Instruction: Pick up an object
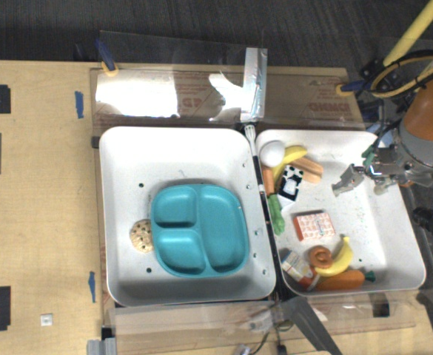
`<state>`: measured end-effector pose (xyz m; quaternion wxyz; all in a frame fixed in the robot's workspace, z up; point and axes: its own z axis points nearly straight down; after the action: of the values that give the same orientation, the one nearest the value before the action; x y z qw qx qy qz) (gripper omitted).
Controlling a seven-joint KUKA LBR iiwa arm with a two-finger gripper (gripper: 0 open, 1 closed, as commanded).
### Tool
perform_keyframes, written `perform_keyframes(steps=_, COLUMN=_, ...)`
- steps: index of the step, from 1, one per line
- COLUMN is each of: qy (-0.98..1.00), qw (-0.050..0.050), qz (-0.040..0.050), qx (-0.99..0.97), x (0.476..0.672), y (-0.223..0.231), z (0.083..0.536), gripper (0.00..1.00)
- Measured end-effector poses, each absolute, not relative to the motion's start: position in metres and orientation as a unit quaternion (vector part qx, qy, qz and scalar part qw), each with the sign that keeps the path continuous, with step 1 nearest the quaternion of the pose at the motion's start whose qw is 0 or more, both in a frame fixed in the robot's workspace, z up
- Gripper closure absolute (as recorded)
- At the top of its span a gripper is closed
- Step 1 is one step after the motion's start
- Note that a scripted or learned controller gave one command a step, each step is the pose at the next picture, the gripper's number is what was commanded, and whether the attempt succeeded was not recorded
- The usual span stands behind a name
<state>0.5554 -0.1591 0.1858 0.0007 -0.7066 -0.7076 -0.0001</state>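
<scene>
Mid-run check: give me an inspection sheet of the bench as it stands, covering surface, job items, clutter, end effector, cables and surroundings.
Surface: two white bins side by side, left bin and right bin, on a wooden bench.
Job items: right bin holds a white egg, a yellow banana, a carrot, a red box, a green vegetable and a black-and-white card.
Clutter: left bin holds a teal divided plate with a cookie touching its left edge.
End effector: end effector above the right bin's upper right, holding nothing visible.
Cables: yellow and black cables at upper right.
Surroundings: clear panel behind the bins; blue tape marks.
</scene>
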Motion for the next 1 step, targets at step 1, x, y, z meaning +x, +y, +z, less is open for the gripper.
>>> perform_keyframes(steps=1, qy=-0.669, qw=0.003, qz=0.002, qx=-0.743, x=0.4817, y=-0.1465, z=0.0963, gripper=0.0)
